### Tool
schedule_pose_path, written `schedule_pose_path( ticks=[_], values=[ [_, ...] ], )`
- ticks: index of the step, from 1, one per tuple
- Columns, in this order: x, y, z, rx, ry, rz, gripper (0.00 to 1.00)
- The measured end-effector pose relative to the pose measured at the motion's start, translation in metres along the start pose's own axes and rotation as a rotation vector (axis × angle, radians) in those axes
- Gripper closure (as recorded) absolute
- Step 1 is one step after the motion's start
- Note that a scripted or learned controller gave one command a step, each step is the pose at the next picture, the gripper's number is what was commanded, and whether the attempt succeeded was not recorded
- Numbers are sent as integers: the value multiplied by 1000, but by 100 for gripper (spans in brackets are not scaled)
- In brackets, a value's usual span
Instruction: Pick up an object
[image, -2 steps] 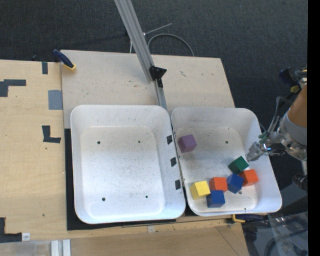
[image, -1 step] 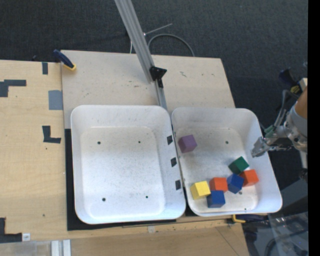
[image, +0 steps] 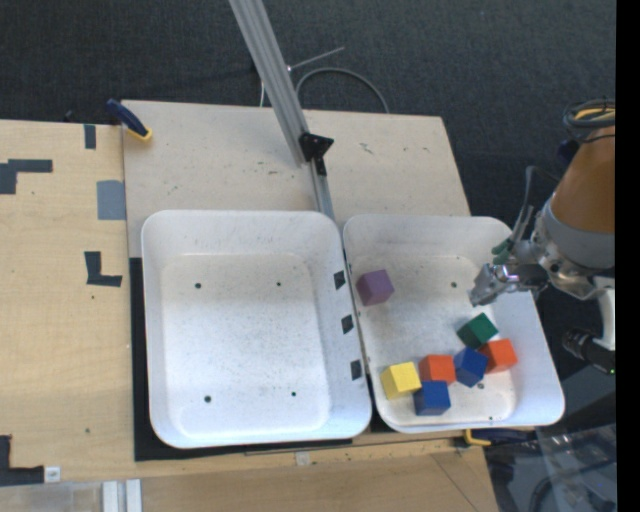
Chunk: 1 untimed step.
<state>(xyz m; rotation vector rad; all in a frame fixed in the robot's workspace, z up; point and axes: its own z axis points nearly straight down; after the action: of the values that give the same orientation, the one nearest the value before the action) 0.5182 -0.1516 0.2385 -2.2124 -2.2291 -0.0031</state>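
The right bin (image: 420, 240) holds several small blocks. A purple block (image: 374, 286) lies alone near its left wall. Clustered at the front right are a green block (image: 478, 329), an orange block (image: 501, 354), a blue block (image: 470, 366), a second orange block (image: 436, 368), a yellow block (image: 403, 378) and another blue block (image: 432, 398). My gripper (image: 490, 283) hangs over the right side of this bin, just above and behind the green block. I see nothing held between its fingers.
The left bin (image: 240, 240) stands beside the right one, sharing a middle rim. A slanted metal pole (image: 285, 90) rises behind the bins. A blue and yellow clamp (image: 129, 120) sits at the bench's back left corner.
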Motion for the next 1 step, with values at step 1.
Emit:
schedule_pose_path(
  ticks=[1],
  values=[
    [51,8,-7,1,0,0,100]
  ],
)
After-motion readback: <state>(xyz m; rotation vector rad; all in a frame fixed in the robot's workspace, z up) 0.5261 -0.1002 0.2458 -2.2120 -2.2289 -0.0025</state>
